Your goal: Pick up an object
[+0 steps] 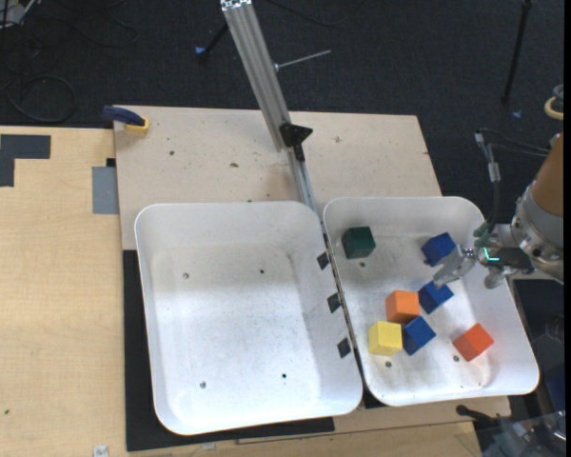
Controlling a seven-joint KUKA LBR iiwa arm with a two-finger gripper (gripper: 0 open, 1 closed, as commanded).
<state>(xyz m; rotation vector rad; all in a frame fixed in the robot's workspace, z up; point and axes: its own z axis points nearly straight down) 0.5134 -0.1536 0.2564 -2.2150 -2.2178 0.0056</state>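
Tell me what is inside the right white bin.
The right bin holds a green cube, three blue cubes, an orange cube, a yellow cube and a red-orange cube. The pincer covers some floor near the right wall.

Light wood bench (362,155) has two white bins sitting side by side: left bin (233,317), right bin (514,374).

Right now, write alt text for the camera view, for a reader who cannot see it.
A gripper reaches in from the right over the right bin, near three blue cubes, two orange cubes, a yellow cube and a green cube. The left bin sits beside it on a wooden bench.
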